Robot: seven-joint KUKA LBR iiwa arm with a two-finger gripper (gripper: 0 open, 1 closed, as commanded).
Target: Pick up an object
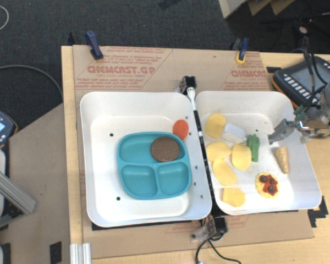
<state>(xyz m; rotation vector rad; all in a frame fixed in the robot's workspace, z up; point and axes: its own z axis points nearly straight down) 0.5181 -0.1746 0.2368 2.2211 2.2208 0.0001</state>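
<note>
The right bin (304, 198) holds several yellow food pieces, among them a round one (215, 125) at the back and a square one (234, 197) at the front. A green pepper-like piece (254, 147) lies in the middle. A small pizza slice with red topping (268, 185) and a tan cone-shaped piece (282, 159) lie on the right. My gripper (280, 132) hangs over the bin's right side, just behind the tan piece, and I see nothing in it. In the left bin (92, 147) a teal divided tray (127, 175) carries a brown patty (165, 148), with an orange ball (180, 128) beside it.
A pale flat piece (235, 132) lies by the back yellow round. A black strip (197, 126) runs between the bins. A blue clamp (93, 44) and a yellow clamp (242, 49) grip the cardboard sheet's far edge. A black pendant (301, 81) sits at the back right.
</note>
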